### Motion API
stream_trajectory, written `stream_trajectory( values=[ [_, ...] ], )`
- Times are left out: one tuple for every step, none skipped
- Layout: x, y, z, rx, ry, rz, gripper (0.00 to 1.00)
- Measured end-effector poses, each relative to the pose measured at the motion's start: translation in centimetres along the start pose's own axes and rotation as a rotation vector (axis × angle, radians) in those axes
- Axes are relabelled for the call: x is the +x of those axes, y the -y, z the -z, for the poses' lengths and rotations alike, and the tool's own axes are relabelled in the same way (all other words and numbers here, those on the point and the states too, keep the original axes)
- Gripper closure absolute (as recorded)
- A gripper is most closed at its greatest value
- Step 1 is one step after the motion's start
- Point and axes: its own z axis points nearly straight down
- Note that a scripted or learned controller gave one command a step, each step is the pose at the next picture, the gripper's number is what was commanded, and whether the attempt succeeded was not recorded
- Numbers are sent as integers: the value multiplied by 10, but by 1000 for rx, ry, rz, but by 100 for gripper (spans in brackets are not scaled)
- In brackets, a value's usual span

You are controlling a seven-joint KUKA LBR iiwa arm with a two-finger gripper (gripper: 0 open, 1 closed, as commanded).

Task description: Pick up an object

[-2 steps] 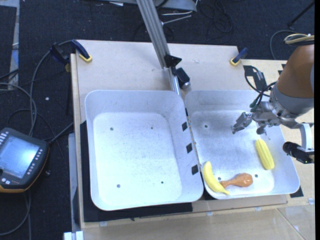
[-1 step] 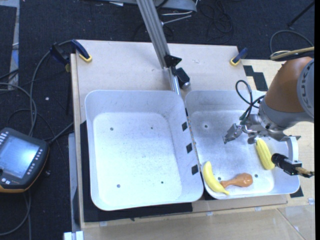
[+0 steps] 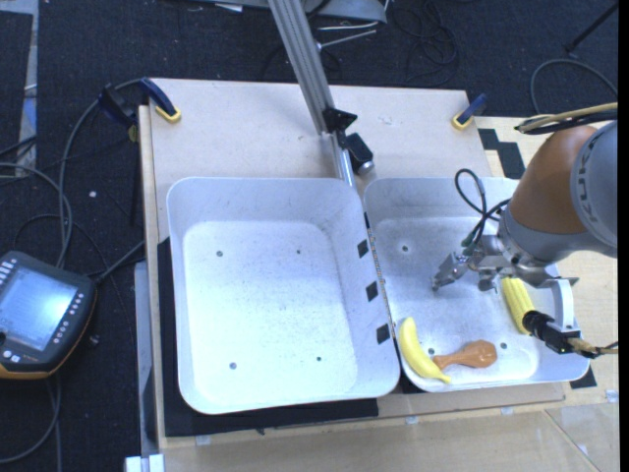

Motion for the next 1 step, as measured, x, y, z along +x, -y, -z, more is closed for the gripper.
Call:
stream_trajectory(
  values=[
    [0, -1, 12, -3, 1, 0, 100]
  ],
)
